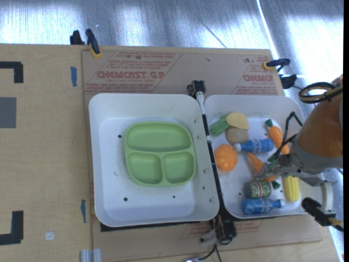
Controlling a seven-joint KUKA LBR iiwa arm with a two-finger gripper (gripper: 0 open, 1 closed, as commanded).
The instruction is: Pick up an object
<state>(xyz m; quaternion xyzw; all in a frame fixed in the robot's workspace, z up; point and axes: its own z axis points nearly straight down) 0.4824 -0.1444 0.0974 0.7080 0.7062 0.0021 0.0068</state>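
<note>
Two glossy white bins (103, 146) (one ridged green tray (160, 153))

Grey floor (163, 10); sunlit patches

Crowded right bin (305, 214); roomier left bin (103, 146).

A pale green divided plate (160, 160) lies in the white left bin (103, 162). The white right bin (232, 209) holds an orange pumpkin (226, 157), orange carrot (274, 134), yellow corn (291, 188), a blue bottle (256, 146), a blue can (260, 206) and a green-labelled can (258, 189). The desk (38, 162) is tan with red lettering on its board (131, 72).
</note>
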